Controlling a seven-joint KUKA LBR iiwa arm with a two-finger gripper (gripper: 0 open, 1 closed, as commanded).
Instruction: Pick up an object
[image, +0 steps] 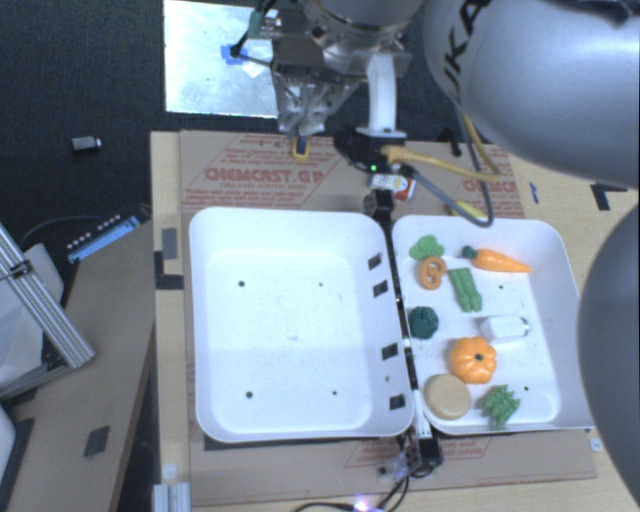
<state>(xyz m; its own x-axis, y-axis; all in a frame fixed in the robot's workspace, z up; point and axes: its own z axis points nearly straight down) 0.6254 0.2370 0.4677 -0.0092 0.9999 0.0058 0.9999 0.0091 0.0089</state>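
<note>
The gripper (301, 125) is hanging beyond the left bin (210, 240), its opening impossible to tell; the carrot (497, 262) and pumpkin (472, 359) are lying well apart from it.

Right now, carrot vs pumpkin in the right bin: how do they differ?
The carrot is long and tapered, lying on its side near the right bin's far edge; the pumpkin is round and squat, sitting nearer the front. The carrot looks slimmer, the pumpkin bulkier. Both are orange with green at the stem.
</note>
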